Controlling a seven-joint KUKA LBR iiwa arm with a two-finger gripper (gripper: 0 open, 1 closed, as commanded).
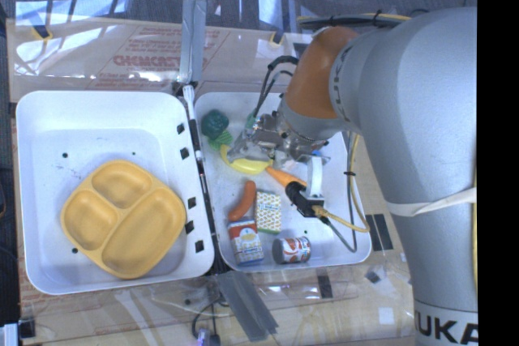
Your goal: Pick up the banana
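Reaching in from the right, the grey arm hangs its claw low over the right bin, right above the banana. Whether that claw is apart or together, I can't tell. The banana lies on the bin floor beside a green toy, a carrot and a sausage. A yellow divided plate sits in the left bin

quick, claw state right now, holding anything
claw: low over the banana in the right bin; open or shut cannot be told, no hold visible
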